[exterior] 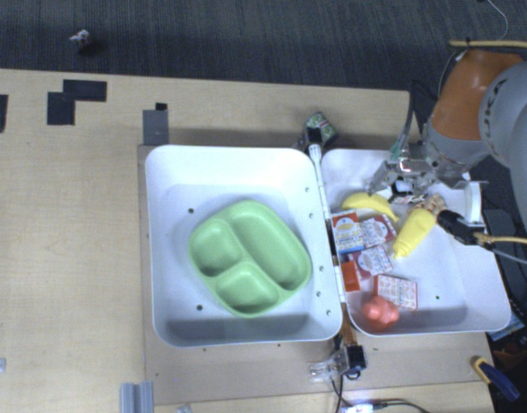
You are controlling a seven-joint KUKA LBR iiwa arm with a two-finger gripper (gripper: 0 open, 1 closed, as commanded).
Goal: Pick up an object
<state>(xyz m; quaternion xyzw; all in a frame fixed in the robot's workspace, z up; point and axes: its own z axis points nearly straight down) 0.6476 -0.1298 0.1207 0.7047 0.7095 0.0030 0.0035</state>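
Observation:
My gripper (407,188) hangs over the back of the right bin (470,274), just above a yellow banana (368,202) and beside a yellow corn cob (413,231). Its fingertips are lost in the clutter, and nothing can be seen held between them. Several printed snack packets (363,233) lie in the bin's left half, with another packet (396,291) nearer the front. A red-orange fruit (381,313) sits at the front of that bin. The left bin (173,188) holds a green divided plate (249,255).
The grey arm with its orange band (470,93) comes in from the upper right, above the right bin's back corner. Cables (505,241) trail over that bin's right rim. A small dark-green clamp (318,130) sits at the back where the bins meet.

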